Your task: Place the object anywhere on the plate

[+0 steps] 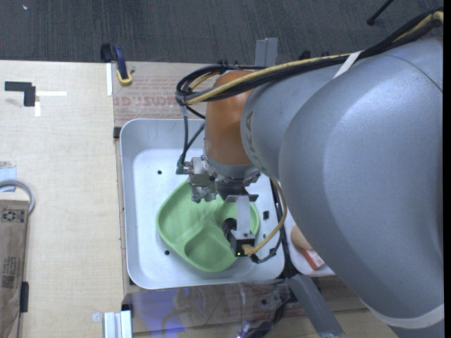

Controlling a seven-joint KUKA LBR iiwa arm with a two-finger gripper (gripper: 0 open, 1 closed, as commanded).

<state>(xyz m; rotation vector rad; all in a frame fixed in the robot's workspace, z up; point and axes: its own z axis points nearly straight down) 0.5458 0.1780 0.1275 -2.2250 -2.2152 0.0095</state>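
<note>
Because the gripper (224,210) hangs low over the green plate (184,225) in the white bin (135,189) hiding any object, you risk releasing nothing or nudging the plate.

Smooth, faintly glossy green plastic for the divided plate (189,232); glossy white plastic for the bin (138,189) beneath it. Pale, matt wood grain across the bench (63,189), with brown matt cardboard (151,94) at the back. Satin grey painted metal on the arm (352,160), glossier orange on its band (225,129).
</note>
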